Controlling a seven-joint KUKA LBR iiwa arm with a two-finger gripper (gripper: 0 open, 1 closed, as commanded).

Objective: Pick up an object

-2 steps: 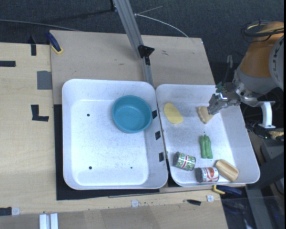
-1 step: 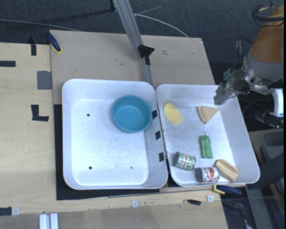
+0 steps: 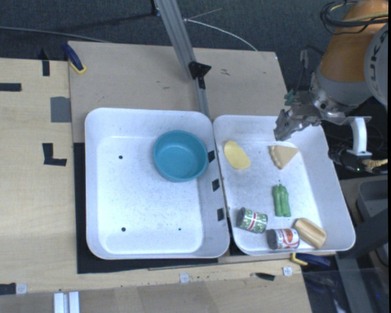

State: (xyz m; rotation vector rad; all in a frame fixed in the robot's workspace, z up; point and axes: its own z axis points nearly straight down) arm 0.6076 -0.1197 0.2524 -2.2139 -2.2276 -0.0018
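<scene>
While hand (image 3: 285,130) hovers — grip unclear, cheese wedge (image 3: 283,154) perhaps points down-left, right bin (image 3: 332,194).

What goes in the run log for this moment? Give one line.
gripper: above right bin, far edge | nearest: cheese wedge | held: nothing seen | left bin: blue bowl
</scene>
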